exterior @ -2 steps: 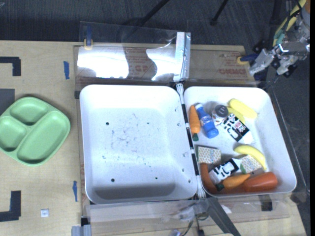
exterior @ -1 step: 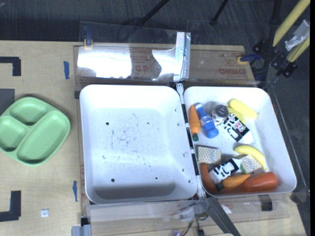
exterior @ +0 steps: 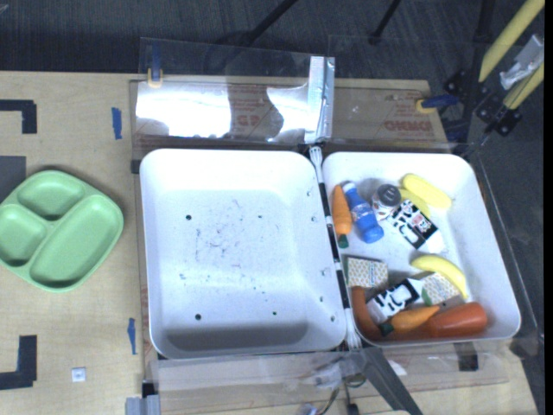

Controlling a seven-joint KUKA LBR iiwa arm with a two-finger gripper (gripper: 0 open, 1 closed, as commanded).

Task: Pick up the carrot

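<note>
1 fixed camera | above bench [exterior: 69, 102] | slanted down | both bins [exterior: 233, 171]

left bin [exterior: 173, 180]: open from above; right bin [exterior: 479, 197]: carrot [exterior: 413, 318] hemmed by red pepper [exterior: 458, 320], box [exterior: 393, 297]

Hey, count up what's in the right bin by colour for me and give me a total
Orange: 3, a carrot by the left wall, a carrot near the front, an orange-red piece
Yellow: 2, a banana, a banana
Blue: 1, a bottle
Black-and-white: 2, a box, a box
Total: 8
</note>
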